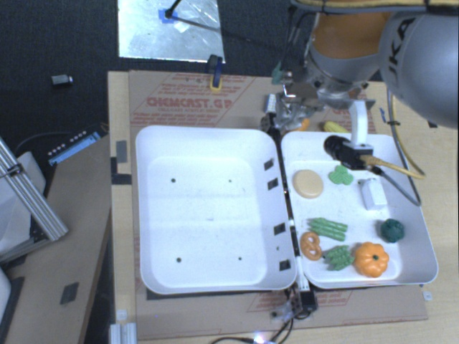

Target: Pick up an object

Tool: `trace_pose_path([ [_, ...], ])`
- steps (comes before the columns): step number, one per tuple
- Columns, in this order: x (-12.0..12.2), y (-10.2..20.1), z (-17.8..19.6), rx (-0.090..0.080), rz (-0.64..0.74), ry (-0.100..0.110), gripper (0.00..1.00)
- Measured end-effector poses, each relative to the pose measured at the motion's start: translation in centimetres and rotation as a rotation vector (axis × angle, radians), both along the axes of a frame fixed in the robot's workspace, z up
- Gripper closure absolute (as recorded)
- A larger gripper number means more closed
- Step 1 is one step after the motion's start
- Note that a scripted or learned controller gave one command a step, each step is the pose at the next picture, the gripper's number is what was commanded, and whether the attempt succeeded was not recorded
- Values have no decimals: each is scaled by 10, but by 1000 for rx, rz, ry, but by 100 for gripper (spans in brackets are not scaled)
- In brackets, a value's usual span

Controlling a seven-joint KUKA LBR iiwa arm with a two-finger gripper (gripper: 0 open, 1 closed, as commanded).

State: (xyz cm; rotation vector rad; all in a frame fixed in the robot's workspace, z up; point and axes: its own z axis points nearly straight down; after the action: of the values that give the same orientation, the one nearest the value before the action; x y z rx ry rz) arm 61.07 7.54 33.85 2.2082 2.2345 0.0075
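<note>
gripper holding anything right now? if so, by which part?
Cannot be told. The gripper sits at the far edge of the right bin, above its toys, and no object shows in it.

A silver sheet (170,18) lies beyond the cardboard mat (188,100); a small black block (62,80) sits left of the sheet.

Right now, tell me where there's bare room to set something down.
The left bin has a wide bare floor, wall to wall. The right bin is crowded: cookie, green beans, pretzel, pumpkin, with small gaps between them.
</note>
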Motion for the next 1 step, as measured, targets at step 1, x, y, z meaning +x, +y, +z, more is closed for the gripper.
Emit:
trace_pose_path([
  [1,48,-6,27,-2,-6,-4,100],
])
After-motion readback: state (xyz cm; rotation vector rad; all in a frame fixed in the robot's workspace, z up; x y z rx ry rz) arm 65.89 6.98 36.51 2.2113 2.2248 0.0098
